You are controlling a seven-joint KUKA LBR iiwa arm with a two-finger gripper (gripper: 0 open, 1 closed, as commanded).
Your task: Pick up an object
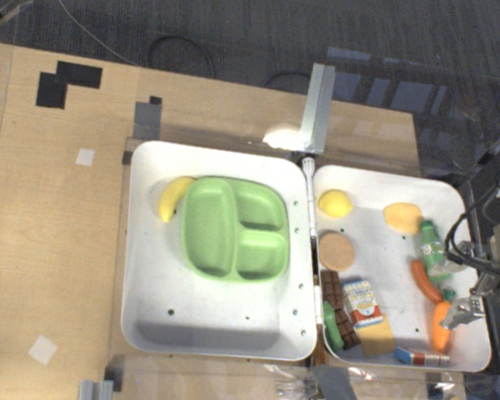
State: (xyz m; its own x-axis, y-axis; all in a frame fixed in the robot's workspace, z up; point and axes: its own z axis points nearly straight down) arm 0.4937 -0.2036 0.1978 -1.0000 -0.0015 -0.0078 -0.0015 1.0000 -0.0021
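Hovering gripper, orange carrot just beneath, touching

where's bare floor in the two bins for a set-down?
Left bin: wide bare strip along the near edge, below the green tray. Right bin: bare middle, between tan disc and carrot. Crowded: near edge around the chocolate bar and carton, and by the gripper.

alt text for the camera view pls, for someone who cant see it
A robot gripper hovers at the right edge of the right bin, which holds toy food including a lemon, a cookie and carrots. The left bin holds a green tray with a banana beside it.
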